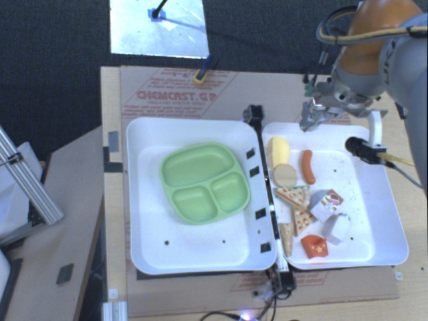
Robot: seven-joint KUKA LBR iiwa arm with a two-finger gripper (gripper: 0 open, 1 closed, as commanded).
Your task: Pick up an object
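Observation:
The right bin [381,199] holds several toy foods: a yellow piece [279,150], a round tan piece [285,175], an orange-red sausage [307,166], pizza-like wedges [293,196], a small white and red carton [326,204], a white block [338,229] and a red piece [314,246]. My gripper [313,118] hangs above the far rim of the right bin, up and to the right of the yellow piece. Nothing shows between its fingers.
The left bin [144,199] holds a green divided plate [204,182]. A black clip strip [264,179] runs between the two bins. A shiny sheet [159,19] lies beyond the bench, and a yellow clip [200,77] sits on the cardboard.

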